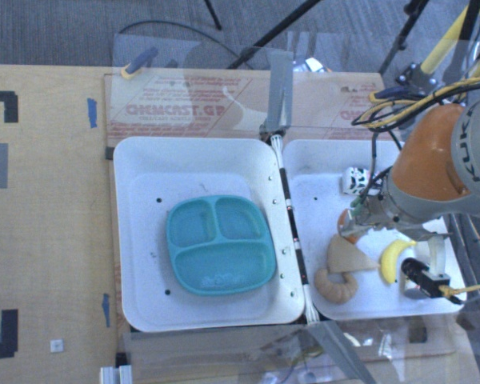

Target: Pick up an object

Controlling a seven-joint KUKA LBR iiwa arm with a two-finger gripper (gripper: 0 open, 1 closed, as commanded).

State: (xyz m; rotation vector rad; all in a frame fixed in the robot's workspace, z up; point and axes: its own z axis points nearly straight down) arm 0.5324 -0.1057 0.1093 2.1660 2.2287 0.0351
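Note:
My gripper [358, 217] is down in the right bin [320, 162], near its middle, with the grey and orange arm reaching in from the right. Right under it a small orange-red thing [346, 226] peeks out; whether it is gripped is hidden. A tan wedge [346, 254] lies just in front of the gripper, and a brown ring-shaped piece [336, 286] sits below the wedge. A yellow banana [393, 259] lies to the right of the wedge. A small black-and-white toy [354, 180] rests further back in the bin.
The left bin [136, 214] holds a teal divided plate [221, 244]. A raised wall [289, 214] separates the two bins. Yellow cables [432, 94] hang above the right bin's back corner.

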